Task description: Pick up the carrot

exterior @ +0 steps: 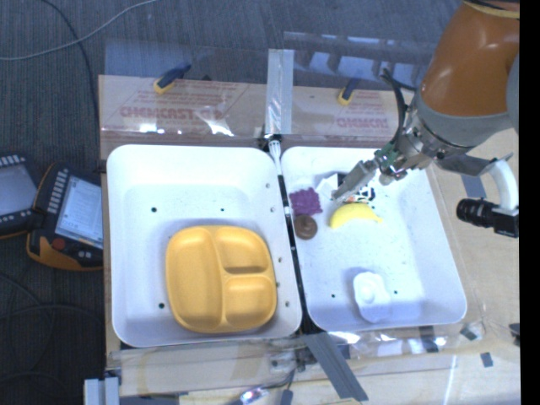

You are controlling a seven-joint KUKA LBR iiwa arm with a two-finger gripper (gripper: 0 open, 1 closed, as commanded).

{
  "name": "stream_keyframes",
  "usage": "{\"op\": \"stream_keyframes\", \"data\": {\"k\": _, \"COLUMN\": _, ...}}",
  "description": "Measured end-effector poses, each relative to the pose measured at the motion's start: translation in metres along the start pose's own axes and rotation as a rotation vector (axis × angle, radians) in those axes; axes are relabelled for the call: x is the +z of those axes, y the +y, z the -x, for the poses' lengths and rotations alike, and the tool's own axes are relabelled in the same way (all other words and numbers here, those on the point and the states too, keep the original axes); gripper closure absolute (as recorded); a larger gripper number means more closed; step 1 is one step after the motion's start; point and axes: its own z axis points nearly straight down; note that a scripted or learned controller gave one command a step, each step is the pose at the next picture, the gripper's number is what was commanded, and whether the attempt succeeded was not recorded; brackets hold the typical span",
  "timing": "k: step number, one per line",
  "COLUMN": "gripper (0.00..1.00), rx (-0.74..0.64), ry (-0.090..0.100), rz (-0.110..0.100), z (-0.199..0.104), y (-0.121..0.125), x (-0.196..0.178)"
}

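In the camera view the arm (468,57) reaches from the right over the right bin (439,268), its jaws low above a yellow curved piece (353,216), near a purple piece (305,201) and a brown round piece (305,226). Whether the jaws are open or closed cannot be told. Which piece is the carrot cannot be told either; the left bin (135,192) holds a yellow divided tray (221,277).

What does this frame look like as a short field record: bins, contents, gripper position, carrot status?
left bin: holds a yellow divided plate
right bin: holds a purple item, a small brown round item, a yellow banana-like item and a white cup
gripper: low over the right bin's far end, just above the yellow item
finger state: cannot tell
carrot: no item I can identify as one with confidence
grasp: nothing seen between the fingers
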Motion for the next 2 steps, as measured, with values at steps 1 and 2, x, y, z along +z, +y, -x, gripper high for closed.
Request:
{"op": "stream_keyframes", "data": {"k": 1, "gripper": 0.00, "rx": -0.029, "ry": 0.001, "rz": -0.001, "z": -0.024, "y": -0.009, "x": 0.018}}
{"op": "stream_keyframes", "data": {"k": 2, "gripper": 0.00, "rx": -0.151, "ry": 0.002, "rz": 0.000, "z": -0.029, "y": -0.017, "x": 0.068}}
